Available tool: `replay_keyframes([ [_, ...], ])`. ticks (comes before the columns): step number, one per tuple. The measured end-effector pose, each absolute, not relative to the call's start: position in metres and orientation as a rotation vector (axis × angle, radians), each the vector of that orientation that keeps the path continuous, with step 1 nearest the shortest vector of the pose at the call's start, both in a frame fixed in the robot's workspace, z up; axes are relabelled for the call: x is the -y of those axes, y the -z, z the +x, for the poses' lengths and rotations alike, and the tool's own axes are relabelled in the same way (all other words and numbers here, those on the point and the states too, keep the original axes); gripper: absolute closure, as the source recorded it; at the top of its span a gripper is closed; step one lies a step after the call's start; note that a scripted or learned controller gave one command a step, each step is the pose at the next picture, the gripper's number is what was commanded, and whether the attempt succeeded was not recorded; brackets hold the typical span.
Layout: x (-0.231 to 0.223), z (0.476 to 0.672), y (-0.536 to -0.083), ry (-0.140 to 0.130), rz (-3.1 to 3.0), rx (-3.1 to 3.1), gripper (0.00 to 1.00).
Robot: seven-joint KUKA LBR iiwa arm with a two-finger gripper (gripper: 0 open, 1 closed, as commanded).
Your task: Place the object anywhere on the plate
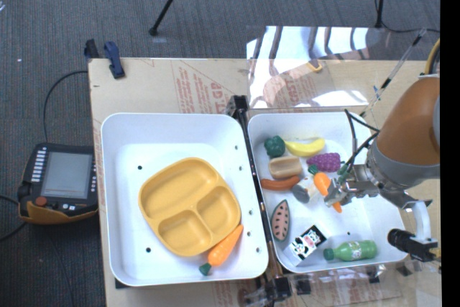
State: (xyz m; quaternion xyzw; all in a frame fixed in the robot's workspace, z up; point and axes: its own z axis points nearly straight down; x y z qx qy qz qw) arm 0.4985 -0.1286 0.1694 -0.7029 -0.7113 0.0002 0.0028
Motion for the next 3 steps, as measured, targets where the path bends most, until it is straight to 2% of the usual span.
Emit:
replay_keyframes([
  [1,0.1288,0.4984,-0.1694,-0.001,-2.205,2.23,0.0],
  [3,0.1289,0.4984,-0.1694,-0.001,-2.205,2.23,0.0],
])
